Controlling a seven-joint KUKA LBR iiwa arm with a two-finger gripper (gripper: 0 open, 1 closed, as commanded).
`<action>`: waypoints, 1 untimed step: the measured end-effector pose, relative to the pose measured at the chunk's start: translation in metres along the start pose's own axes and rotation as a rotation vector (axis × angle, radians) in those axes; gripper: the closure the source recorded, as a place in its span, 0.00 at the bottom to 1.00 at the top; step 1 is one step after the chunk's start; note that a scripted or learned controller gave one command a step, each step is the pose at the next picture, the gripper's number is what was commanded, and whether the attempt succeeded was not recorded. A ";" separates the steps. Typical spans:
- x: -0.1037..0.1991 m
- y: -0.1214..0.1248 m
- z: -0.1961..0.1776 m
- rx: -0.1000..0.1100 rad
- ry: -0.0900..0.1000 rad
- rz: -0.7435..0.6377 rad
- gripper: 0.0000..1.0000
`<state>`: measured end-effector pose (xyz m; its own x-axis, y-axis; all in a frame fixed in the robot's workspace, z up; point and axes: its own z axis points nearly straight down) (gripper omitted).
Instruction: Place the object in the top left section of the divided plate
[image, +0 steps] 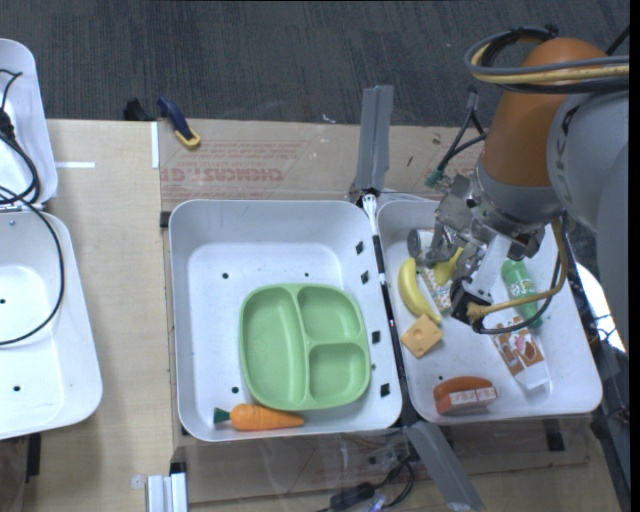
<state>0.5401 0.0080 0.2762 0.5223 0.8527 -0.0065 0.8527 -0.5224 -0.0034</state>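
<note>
Plate (303, 346) sits bare in your left bin | gripper (452, 268) low by the banana (409, 286), right bin | fingers: can't tell, too cluttered | pick and place both left.

Gripper (447, 268) hovers over banana (408, 287), beside green plate (304, 346).

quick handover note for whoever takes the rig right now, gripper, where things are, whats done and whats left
Gripper: low in the right bin, over the banana; fingers hard to make out, nothing seen held.
Plate: in the left bin, all sections bare.
Carrot: left bin, beside the plate's near edge.
Right bin also has cheese, a green bottle, a tube and a red packet.
Done: nothing placed yet.
Left: pick the object, set it in the plate's top left section.
</note>
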 end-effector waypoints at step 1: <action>0.039 -0.028 0.059 0.003 0.000 -0.368 1.00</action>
<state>0.5359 0.0557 0.2170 0.1801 0.9836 -0.0042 0.9836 -0.1802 -0.0080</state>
